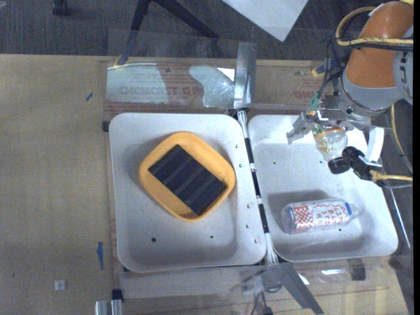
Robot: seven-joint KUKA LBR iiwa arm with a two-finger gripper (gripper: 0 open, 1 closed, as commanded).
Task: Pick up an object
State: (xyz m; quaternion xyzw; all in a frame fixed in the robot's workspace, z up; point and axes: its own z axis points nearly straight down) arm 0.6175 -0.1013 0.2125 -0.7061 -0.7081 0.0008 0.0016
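My gripper [326, 125] hangs over the far part of the right bin [289, 241], below the orange wrist band. A small clear, yellowish thing [330, 140] sits right at the gripper's tip; I cannot tell whether it is gripped or lies on the bin floor. A clear plastic bottle [319, 216] with a red-and-white label lies on its side near the front of the right bin, well apart from the gripper. In the left bin [125, 241] rests a yellow-orange rounded block [187, 176] with a black ribbed top.
A raised divider [252, 176] with screw heads separates the two bins. A shiny foil-covered strip [170, 87] and an upright metal bracket [245, 74] stand behind the bins. Bare wooden bench [49, 176] lies to the left.
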